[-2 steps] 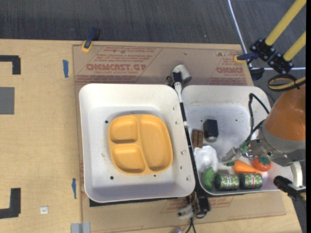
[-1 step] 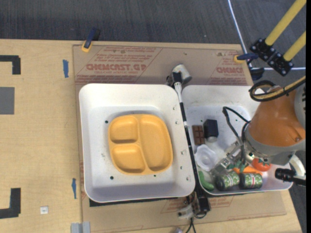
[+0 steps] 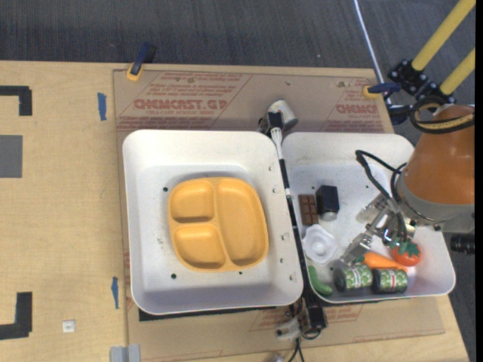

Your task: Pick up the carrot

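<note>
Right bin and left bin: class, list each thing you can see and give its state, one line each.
carrot: lying flat in the right bin, just below the tool
two green cans: on their sides, end to end
yellow tray: upright in the left bin
tomato: beside the carrot

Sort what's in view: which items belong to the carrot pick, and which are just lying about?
Job:
carrot
gripper

Lying about:
tomato
two green cans
chocolate bar
black block
small white cup
yellow divided plate
</note>
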